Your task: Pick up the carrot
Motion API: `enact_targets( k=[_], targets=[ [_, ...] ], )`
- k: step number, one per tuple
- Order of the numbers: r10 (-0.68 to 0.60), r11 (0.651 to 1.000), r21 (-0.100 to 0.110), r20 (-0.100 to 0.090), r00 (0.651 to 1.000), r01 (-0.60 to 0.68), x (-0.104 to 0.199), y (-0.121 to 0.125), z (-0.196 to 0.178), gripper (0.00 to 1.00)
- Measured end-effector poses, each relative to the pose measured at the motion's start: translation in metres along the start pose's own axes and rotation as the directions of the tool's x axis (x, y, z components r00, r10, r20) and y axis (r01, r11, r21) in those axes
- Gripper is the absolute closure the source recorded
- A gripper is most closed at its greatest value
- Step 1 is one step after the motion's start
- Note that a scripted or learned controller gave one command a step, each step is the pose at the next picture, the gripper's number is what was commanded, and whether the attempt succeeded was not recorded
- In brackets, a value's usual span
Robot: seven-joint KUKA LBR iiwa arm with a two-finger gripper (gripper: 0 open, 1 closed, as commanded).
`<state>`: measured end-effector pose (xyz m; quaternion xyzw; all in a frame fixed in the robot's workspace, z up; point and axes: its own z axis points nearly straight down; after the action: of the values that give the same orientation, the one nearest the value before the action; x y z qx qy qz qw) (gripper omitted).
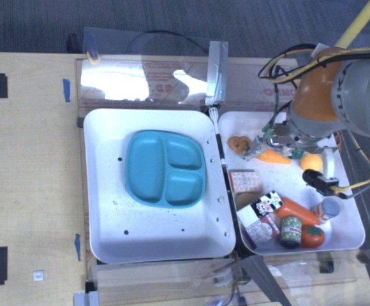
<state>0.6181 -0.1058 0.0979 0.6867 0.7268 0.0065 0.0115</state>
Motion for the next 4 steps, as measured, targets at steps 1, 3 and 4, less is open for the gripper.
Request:
enact_targets(
  k=[1, 3, 4],
  targets=[
    [-0.232, 0.972, 0.016, -0.01, 0.973, 0.232, -0.017, 0.004, 0.012, 0.0],
    [-0.066, 0.998, 0.022, -0.009, 0.998, 0.066, -0.003, -0.026, 0.011, 0.0],
    [0.034, 0.999, 0.016, -0.006, 0.999, -0.034, 0.017, -0.003, -0.092, 0.0]
  ],
)
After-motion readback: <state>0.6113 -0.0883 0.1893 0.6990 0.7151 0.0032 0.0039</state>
